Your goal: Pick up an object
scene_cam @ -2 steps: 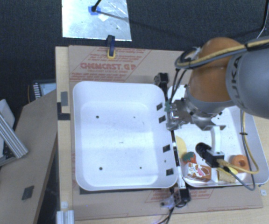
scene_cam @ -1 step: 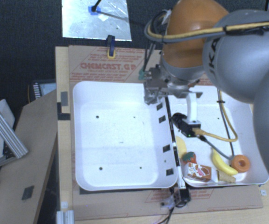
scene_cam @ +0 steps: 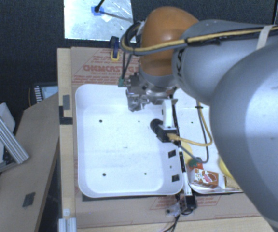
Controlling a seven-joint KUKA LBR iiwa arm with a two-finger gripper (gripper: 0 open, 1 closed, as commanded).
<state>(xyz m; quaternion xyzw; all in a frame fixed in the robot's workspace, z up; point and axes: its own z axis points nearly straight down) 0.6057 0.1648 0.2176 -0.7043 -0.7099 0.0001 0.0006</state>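
Nearest edge: along the front I see the bench and the cardboard sheet under the bins, with a small cable clip at the divider's near end.
Right bin: mostly hidden by the arm; I can make out a red-and-white packet in its near corner, with a sliver of something yellow just beside it.
Task's thing: from my seat that packet is the only candidate I can name, and it lies flat in the bin, well apart from the gripper.
Left bin: white floor with a few dark dots, and I see no object lying on the part that shows.
Gripper: over the far edge of the left bin, below the orange wrist band.
Jaws: I cannot tell if they are apart or together, since the cluster is small and blurred.
Progress: nothing seems to be lifted, so I judge the pick as not yet done; reach, grasp and lift all remain.
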